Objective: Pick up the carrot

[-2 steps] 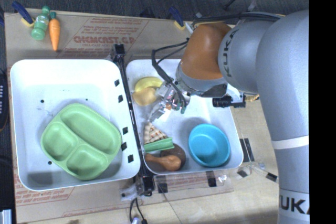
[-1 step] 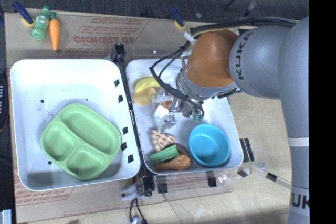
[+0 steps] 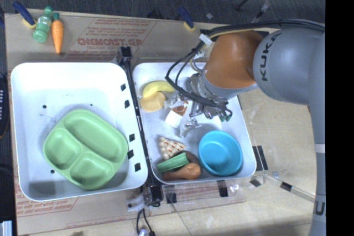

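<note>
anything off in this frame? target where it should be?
Yes: the carrot lies outside both bins, on the cardboard at the top-left corner beside a green bottle. The pincer is over the right bin, among a banana, blue bowl and other items, far from the target.

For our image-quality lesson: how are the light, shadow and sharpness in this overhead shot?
Camera view: even, soft light; the green tray casts a faint shadow in the left bin; mild sheen on the blue bowl; the gripper area looks blurred and cluttered.
</note>
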You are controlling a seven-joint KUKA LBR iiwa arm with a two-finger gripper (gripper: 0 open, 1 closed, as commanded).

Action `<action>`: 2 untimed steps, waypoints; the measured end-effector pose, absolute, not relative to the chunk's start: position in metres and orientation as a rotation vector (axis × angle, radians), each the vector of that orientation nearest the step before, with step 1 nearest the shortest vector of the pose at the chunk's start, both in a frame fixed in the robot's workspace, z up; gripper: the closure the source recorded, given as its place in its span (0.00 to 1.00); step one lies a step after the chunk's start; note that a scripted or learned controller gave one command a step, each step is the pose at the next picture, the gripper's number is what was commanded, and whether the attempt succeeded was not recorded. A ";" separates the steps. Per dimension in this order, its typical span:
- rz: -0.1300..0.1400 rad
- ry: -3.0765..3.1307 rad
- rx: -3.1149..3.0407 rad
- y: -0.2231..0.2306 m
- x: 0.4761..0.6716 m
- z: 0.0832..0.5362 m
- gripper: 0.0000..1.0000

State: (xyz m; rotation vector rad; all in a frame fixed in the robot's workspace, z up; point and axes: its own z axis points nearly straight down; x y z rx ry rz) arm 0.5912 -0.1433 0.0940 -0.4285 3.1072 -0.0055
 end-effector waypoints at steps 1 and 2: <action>-0.006 3.067 -0.639 -0.076 0.608 0.197 0.00; -0.015 3.033 -0.779 -0.098 0.624 0.290 0.00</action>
